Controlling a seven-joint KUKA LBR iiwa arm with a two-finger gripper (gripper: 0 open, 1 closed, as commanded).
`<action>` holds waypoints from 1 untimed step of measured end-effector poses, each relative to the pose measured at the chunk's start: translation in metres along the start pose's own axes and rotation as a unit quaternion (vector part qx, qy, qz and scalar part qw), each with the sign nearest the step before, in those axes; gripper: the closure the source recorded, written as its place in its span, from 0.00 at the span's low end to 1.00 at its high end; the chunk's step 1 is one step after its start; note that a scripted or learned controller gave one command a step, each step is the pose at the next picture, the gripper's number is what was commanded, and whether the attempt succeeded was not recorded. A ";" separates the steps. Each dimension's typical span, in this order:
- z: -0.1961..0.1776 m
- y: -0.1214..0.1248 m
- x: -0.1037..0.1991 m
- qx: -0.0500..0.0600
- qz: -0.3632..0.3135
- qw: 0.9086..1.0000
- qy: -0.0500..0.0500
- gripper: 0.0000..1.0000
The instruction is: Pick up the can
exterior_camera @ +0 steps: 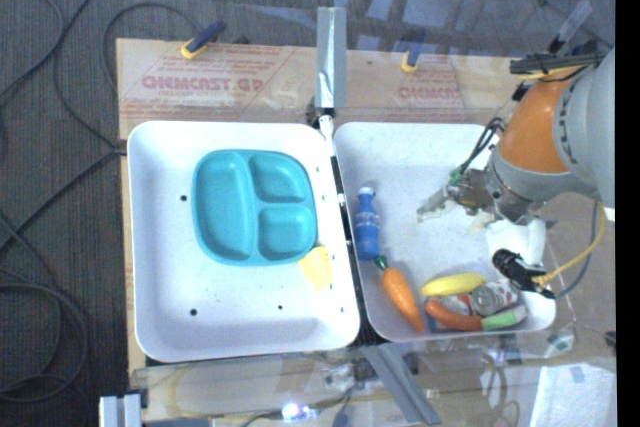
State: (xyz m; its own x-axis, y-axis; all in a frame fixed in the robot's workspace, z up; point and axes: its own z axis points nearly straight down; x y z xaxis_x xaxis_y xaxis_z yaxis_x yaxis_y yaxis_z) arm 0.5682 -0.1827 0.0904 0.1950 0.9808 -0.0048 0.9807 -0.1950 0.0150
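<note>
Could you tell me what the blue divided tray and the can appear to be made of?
The blue divided tray looks like moulded plastic: uniform turquoise, soft sheen, rounded compartments. The can seems metal, judging by its silvery glint, though it is small and partly hidden among toy food.

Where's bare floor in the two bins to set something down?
Right bin: bare floor between the blue bottle and the gripper. Its near right corner is crowded: carrot, banana, can. Left bin: bare strip in front of the blue tray, left of the yellow piece.
</note>
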 end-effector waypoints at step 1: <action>-0.002 -0.038 -0.025 -0.001 -0.010 1.000 0.002 0.00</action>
State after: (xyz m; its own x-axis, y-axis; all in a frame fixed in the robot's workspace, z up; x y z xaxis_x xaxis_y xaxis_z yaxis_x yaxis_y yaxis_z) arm 0.5262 -0.2004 0.0915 0.1758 0.9844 -0.0017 0.9843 -0.1757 0.0166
